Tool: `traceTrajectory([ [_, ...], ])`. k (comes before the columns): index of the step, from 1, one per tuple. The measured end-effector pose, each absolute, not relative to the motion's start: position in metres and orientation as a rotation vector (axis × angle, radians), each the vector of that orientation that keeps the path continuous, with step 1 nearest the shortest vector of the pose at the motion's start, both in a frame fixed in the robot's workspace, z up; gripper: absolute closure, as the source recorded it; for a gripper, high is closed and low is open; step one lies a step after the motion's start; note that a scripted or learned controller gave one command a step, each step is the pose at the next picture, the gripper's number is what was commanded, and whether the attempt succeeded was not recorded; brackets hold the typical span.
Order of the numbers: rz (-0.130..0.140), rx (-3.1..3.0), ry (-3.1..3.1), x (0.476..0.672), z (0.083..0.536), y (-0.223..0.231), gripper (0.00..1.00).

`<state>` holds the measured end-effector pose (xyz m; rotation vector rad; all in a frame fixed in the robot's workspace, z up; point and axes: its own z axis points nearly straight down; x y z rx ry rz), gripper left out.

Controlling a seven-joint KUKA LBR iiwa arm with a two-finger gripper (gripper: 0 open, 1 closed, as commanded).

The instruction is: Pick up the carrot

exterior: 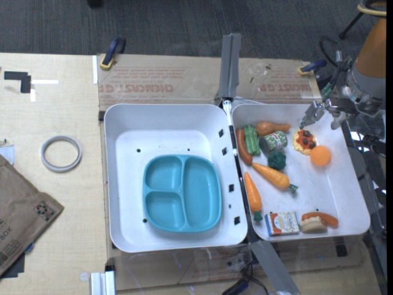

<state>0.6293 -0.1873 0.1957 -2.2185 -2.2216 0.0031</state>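
We log one carrot [271, 175] lying slantwise mid right bin [344, 192], beside the broccoli [277, 160]; the hand [315, 114] hovers over that bin's far edge, its grip state indiscernible.

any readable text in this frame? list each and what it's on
"BOX": brown cardboard piece at the left edge, partly cut off.
"CHEMC...": red print, upside down and repeated, on the cardboard sheet behind the bins; the rest is too blurred.
Small carton in the right bin: print too small to read.
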Motion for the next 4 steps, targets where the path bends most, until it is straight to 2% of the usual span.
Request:
traceTrajectory([
  [1, -0.01, -2.159, -2.271, 0.605, 0.092, -0.214, 0.0],
  [2, -0.006, -1.906, -2.493, 0.575, 0.092, -0.218, 0.0],
  [3, -0.001, -1.914, -2.493, 0.574, 0.102, -0.221, 1.0],
  [4, 0.001, -2.072, -2.362, 0.621, 0.221, -0.136, 1.0],
])
